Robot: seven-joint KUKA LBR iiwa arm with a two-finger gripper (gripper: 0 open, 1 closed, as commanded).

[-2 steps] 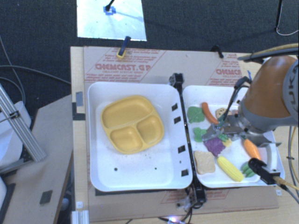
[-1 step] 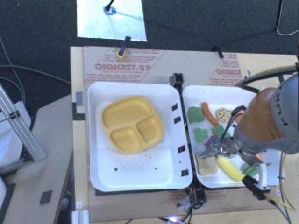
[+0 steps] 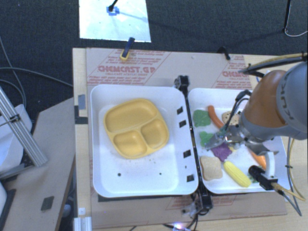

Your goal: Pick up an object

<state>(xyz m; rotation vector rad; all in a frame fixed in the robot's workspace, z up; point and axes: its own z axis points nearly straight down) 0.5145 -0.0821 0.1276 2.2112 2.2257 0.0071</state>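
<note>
Yellow three-compartment tray: smooth matt plastic; two shallow white bins: glossy plastic; brown printed cardboard sheet underneath, matt; dark carpet floor looks rough

Two white bins are seen; one yellow divided plate, one corn cob, one bread slice and two carrots are counted.

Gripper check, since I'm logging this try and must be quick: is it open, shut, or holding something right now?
Gripper: cannot be told; it sits low in the right bin over the purple toy, beside the green toy.
</note>
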